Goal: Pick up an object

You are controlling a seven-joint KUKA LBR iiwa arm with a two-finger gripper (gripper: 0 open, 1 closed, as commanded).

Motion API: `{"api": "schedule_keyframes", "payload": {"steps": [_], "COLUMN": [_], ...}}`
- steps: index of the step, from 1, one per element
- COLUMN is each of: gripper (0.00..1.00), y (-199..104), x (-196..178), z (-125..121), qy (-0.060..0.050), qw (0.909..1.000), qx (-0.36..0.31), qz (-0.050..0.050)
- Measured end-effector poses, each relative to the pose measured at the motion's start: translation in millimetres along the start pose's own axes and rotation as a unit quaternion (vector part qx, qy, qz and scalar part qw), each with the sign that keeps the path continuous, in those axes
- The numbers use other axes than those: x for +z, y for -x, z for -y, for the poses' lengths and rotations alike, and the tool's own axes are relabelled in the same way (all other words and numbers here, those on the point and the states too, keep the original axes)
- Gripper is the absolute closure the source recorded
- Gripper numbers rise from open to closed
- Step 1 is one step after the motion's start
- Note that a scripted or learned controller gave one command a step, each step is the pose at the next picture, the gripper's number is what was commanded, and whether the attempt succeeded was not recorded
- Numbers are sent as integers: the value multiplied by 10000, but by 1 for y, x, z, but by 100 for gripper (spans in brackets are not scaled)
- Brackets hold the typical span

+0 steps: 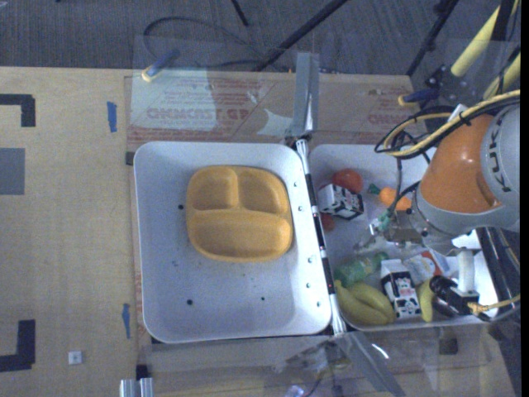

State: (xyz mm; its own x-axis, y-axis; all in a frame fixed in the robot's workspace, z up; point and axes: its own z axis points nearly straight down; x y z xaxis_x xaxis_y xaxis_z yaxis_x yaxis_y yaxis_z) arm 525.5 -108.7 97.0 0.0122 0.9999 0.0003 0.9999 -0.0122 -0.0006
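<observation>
The right bin holds several small objects: a red tomato-like piece, a black-and-white box, a small orange piece, a green item, yellow bananas and a second black-and-white box. My gripper hangs over the middle of this bin, just above the green item and to the right of the first box. The grey and orange wrist covers the gripper from above. I see nothing between its tips.
The left bin holds a yellow divided plate turned upside down. A metal divider separates the two bins. Cables and a yellow-black hose run at the right behind the arm. A clear panel stands behind the bins.
</observation>
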Motion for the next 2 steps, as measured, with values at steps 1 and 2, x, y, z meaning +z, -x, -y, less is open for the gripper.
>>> {"api": "schedule_keyframes", "payload": {"steps": [1, 2], "gripper": [0, 0], "y": [15, 29], "x": [-31, 11], "z": [-4, -91], "qy": [17, 22], "qw": [10000, 9994], "qx": [-89, 345], "qz": [6, 11]}}
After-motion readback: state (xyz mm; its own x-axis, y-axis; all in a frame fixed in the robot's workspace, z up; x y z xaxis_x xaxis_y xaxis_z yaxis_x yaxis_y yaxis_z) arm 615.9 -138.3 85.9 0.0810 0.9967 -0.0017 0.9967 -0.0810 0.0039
